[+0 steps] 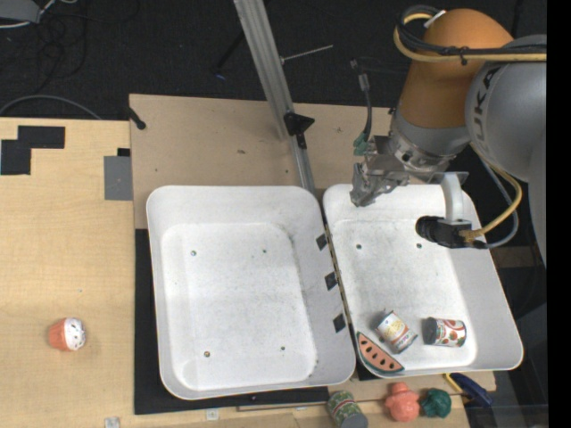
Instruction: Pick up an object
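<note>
My gripper (363, 194) hangs over the far left corner of the right bin (419, 266), pointing down, with nothing visible between its fingers. At the near end of that bin lie a small tin can (393, 331), a dark can with a red and white label (443, 332), and a watermelon slice (378, 354) against the front rim. All three objects are well in front of the gripper, apart from it.
The left bin (236, 283) sits beside the right one. A metal rail (272, 69) slants up behind the bins. A small can (342, 408), a pink toy (402, 402) and a green toy (435, 402) lie past the front rim. A red and white ball (67, 334) rests on the bench at left.
</note>
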Controlling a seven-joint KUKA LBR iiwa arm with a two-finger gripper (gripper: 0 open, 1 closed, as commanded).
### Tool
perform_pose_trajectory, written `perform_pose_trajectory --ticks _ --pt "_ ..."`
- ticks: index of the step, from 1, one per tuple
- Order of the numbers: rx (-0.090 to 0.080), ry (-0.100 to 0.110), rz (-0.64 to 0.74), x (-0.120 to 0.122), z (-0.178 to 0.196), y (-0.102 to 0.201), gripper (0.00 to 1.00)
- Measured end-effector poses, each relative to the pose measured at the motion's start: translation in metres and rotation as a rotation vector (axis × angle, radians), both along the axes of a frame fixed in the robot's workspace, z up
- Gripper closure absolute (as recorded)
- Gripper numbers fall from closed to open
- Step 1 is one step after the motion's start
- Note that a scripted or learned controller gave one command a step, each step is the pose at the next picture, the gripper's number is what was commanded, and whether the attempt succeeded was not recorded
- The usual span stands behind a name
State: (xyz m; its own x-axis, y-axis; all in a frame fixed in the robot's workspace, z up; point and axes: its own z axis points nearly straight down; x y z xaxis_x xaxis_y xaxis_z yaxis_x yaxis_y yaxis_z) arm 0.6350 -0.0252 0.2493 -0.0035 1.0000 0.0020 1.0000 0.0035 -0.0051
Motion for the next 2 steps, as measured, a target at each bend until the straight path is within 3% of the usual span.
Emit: perform_pose_trajectory --ticks 2 --pt "0.0 -0.004 0.001 -0.001 -0.011 0.115 1.0"
